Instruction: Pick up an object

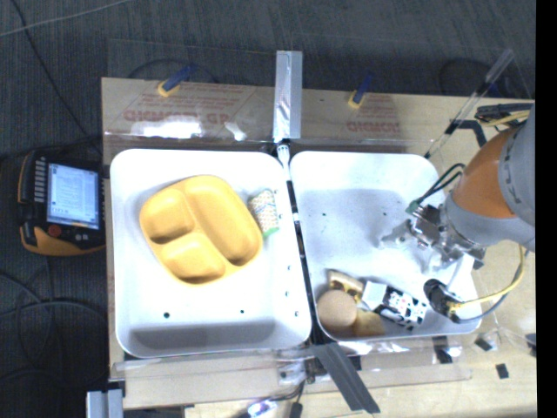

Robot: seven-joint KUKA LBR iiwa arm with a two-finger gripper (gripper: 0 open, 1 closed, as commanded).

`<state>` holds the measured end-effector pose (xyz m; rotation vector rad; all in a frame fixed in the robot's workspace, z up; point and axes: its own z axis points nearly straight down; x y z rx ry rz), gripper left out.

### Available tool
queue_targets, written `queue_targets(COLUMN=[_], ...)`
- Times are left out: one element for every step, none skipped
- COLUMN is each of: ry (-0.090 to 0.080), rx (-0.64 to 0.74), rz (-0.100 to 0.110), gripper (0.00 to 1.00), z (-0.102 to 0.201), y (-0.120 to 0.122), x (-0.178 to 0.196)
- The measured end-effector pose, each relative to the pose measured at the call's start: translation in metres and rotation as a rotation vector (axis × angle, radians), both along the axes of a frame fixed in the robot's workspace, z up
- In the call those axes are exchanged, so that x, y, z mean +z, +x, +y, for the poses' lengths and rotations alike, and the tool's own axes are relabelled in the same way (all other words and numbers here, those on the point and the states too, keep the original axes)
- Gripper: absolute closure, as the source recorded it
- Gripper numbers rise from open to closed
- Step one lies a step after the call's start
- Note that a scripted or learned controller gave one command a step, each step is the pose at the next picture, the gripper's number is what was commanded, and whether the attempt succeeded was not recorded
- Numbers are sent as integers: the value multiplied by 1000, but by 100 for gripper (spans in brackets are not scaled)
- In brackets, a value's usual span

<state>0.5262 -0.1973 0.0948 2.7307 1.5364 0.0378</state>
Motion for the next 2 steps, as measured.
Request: queue_targets(ry=[6,-1], rx=[-175,-179], rz=[-4,8], gripper=[0,100], z=[-1,-5], y=[-28,-33], x=[1,6])
